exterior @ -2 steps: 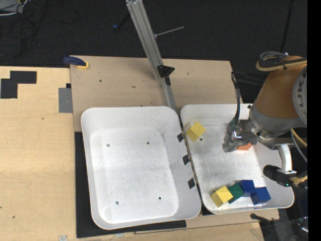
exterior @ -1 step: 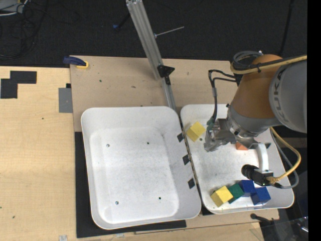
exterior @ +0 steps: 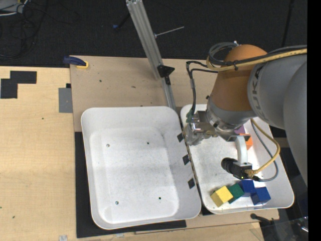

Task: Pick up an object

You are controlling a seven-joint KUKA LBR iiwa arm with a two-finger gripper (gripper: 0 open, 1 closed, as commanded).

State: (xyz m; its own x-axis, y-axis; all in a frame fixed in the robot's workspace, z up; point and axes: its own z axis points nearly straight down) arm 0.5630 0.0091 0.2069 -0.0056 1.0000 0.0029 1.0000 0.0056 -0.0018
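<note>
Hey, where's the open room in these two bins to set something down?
The left bin is bare across its whole floor, wall to wall. The right bin is crowded: the gripper hangs over its upper end, and the yellow block, green block and blue blocks cluster along its near edge.

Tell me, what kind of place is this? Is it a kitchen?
Probably a robot lab, not a kitchen. A grey robot arm reaches over two white bins on a wooden bench, with toy blocks in one bin and loose cables behind.
</note>
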